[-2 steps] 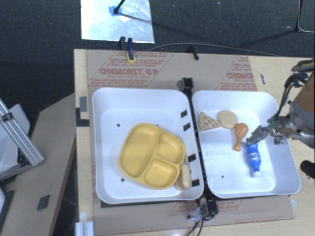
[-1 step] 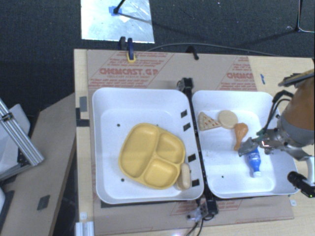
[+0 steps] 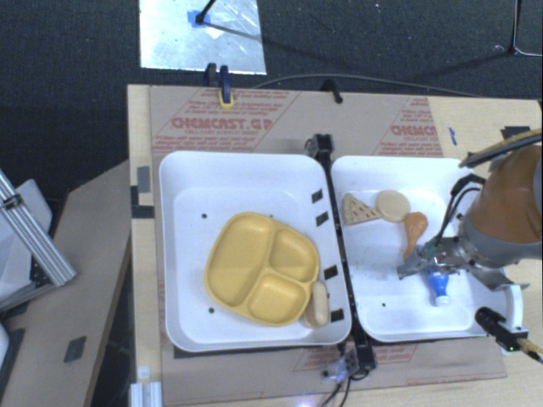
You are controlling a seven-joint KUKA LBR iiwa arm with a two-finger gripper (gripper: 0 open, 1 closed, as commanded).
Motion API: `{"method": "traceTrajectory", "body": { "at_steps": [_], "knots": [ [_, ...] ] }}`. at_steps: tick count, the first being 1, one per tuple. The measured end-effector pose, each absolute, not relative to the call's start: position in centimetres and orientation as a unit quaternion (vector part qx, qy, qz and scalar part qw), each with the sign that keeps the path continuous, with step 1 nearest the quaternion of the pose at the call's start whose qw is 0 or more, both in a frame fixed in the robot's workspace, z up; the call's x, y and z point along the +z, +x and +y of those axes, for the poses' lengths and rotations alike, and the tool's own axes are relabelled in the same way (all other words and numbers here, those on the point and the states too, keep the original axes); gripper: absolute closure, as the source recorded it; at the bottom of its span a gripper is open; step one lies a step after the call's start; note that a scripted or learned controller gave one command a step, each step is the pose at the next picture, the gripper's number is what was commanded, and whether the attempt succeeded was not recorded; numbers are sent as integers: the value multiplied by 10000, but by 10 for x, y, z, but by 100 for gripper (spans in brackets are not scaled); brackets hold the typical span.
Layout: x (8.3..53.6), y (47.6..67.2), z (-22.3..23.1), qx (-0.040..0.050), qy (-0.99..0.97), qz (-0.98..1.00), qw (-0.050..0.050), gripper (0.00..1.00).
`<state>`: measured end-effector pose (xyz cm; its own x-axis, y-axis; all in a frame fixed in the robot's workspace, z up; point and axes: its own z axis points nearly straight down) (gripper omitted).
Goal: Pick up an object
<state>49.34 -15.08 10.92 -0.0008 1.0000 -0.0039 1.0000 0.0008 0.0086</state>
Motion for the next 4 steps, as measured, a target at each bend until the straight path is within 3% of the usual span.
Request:
{"method": "traceTrajectory", "body": {
  "at_steps": [1,2,4],
  "knots": [
    [95,499,-159,19,7092,7049,149,0],
    [95,495,-151,10,7065,7077,15,100],
    [184,495,-141,17,7055,7087,29,100]
  ]
}}
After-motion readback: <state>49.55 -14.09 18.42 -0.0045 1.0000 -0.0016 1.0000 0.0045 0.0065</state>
